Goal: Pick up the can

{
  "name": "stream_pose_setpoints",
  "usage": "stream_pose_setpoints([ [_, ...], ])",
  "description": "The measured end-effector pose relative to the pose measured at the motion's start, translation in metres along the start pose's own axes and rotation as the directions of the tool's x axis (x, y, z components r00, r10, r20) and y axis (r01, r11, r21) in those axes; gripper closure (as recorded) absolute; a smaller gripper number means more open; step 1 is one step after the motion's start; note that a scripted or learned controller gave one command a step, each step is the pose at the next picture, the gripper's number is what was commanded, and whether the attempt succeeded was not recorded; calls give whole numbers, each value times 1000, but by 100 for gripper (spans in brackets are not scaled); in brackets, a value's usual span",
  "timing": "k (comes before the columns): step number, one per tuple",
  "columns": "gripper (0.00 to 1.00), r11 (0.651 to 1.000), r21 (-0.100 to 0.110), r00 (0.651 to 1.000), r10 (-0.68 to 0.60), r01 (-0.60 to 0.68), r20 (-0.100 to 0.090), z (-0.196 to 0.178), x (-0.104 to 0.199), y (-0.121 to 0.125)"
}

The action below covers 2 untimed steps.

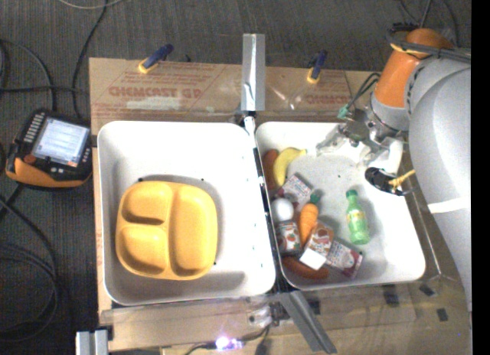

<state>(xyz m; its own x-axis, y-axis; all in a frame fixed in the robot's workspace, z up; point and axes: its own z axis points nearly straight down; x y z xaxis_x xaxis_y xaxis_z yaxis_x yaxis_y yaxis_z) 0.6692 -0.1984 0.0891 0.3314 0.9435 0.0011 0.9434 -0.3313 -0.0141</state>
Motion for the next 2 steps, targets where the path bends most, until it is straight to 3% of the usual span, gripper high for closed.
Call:
stream_pose_setpoints([
  [1, 0, 997, -22, 998, 70, -70, 3, 0, -8, -50],
  [2, 0, 997, -22, 998, 70, -70, 3, 0, -8, -49],
])
